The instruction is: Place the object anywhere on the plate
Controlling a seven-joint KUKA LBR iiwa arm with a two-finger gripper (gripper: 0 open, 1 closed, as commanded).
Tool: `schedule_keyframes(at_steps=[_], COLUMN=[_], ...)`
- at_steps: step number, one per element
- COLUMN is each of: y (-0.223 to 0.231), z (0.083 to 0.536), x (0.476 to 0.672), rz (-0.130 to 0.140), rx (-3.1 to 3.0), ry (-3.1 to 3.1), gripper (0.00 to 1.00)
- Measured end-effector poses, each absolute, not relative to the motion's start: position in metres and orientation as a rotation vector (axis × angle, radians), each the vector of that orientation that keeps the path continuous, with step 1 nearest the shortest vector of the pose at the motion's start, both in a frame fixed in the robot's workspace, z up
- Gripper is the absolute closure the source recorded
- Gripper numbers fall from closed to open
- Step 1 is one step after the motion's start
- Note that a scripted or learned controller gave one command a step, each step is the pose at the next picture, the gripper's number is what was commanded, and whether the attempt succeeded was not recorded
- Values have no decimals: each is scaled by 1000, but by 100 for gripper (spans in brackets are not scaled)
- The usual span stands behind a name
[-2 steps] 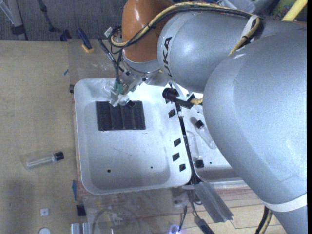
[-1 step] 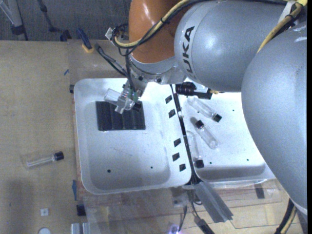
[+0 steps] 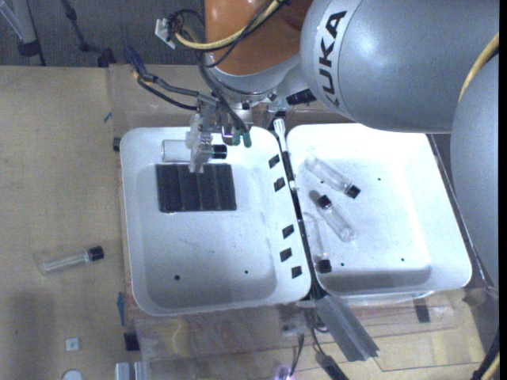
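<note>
The gripper (image 3: 200, 158) hangs over the upper part of the left bin (image 3: 142, 212), its tip at the top edge of the dark ribbed plate (image 3: 196, 188); I cannot tell its state. Two clear vials (image 3: 333, 176) (image 3: 334, 216) lie in the right bin (image 3: 412, 267). Another vial (image 3: 70, 257) rests on the bench at lower left.

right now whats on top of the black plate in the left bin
The gripper hangs over the black plate's back edge, a clear vial just behind it. Whatever lies beneath the gripper is covered.
</note>
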State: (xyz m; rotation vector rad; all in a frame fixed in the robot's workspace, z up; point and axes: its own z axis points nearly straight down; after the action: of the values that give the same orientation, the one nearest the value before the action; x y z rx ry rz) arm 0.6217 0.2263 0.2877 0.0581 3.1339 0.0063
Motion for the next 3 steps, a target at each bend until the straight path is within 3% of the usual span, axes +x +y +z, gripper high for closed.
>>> schedule_keyframes(at_steps=[1, 2, 3], y=[225, 221, 207], z=[359, 395, 386], x=[583, 587, 597], rz=[5, 5, 2], rx=[1029, 1447, 2292], ry=[2964, 2784, 2146], gripper=[100, 100, 100])
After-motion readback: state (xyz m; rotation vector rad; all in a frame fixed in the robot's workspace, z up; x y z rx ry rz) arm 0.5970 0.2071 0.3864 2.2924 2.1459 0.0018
